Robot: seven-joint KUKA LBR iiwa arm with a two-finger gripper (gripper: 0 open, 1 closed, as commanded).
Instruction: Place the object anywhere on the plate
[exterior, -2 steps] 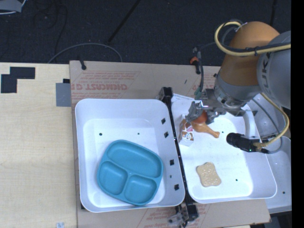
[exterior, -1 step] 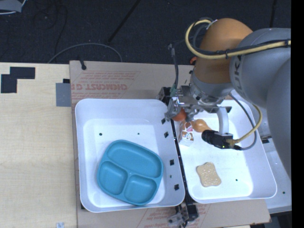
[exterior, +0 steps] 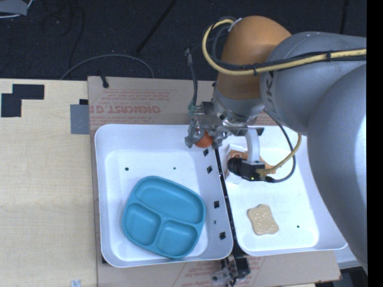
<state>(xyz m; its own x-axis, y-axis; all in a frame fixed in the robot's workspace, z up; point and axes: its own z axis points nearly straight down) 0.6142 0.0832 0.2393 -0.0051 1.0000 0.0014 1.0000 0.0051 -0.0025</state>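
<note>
Open white floor around the blue three-compartment plastic plate (exterior: 163,216) in the left shallow white bin (exterior: 111,160), clearest toward 12 o'clock, raised divider rims with black clips (exterior: 216,205) at 3 o'clock, bulky grey arm (exterior: 311,100) overhanging beyond.

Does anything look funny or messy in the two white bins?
Nothing looks spilled or broken. The blue plate lies a bit crooked in the left bin. A tan cracker-like piece lies alone in the right bin. The tool hangs over the divider with something small and orange at it.
</note>
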